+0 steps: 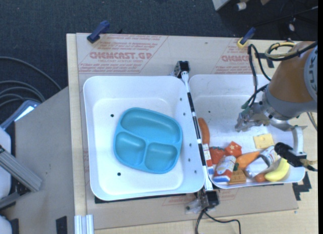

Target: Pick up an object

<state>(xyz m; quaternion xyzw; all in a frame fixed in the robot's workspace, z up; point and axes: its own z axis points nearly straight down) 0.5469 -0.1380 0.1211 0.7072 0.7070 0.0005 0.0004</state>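
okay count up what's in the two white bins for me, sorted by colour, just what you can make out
Blue: 1, the divided plate in the left bin
Yellow: 2, the banana and the cheese slice
Orange: 2, the carrot and the hot dog
Mixed red and white pieces: too jumbled to count
Total clearly seen: 5

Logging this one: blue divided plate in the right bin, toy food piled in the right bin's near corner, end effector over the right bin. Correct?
Not quite. The camera view shows the blue plate in the left bin, not the right one. The rest stands: the toy food is piled in the right bin's near corner, and the end effector is over that bin.
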